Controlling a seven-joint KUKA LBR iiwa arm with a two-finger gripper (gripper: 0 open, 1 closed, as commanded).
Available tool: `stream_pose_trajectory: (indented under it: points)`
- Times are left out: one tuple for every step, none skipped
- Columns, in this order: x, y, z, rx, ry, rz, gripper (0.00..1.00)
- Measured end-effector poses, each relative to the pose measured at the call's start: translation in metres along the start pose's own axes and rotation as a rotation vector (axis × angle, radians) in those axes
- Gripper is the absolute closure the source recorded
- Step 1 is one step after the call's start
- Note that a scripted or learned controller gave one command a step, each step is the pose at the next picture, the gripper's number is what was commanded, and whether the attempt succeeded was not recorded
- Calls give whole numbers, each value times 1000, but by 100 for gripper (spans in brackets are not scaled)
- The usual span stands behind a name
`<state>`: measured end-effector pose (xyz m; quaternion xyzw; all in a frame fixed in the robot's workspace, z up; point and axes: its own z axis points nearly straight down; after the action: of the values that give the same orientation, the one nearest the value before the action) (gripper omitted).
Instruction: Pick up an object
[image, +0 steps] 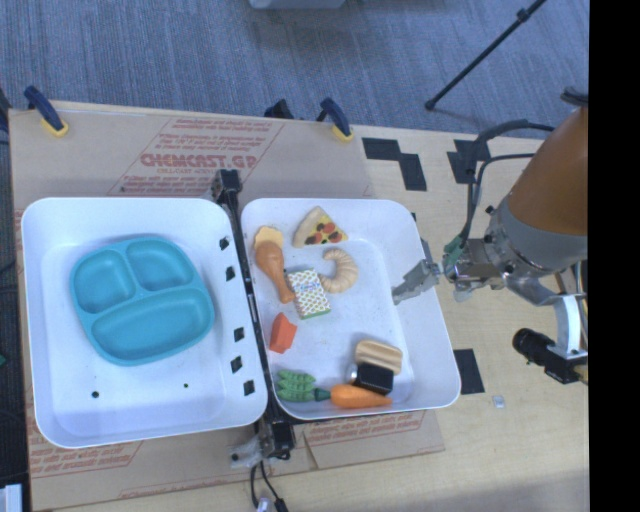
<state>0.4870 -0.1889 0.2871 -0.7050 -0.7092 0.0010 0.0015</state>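
You had one fixed camera above the surface (500, 440), looking down at a slant on both bins (40, 330), fairly close.

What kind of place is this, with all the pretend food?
Probably a robot lab bench: a grey arm with an orange band, two shallow white plastic bins on clamped cardboard, and a blue divided plastic tray.

The gripper (415, 283) hangs over the right bin's (425, 330) right rim, holding nothing. That bin holds a pizza slice (318, 229), drumstick (271, 262), croissant (340, 268), patterned packet (308, 293), red block (284, 333), carrot (358, 397) and sandwich (tan over black) (377, 366). The left bin (60, 400) holds a blue divided plate (141, 297).
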Motion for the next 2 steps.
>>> stream_pose_trajectory:
  points:
    - [30,41,125,2,1,-106,0]
    - [95,60,186,3,1,52,0]
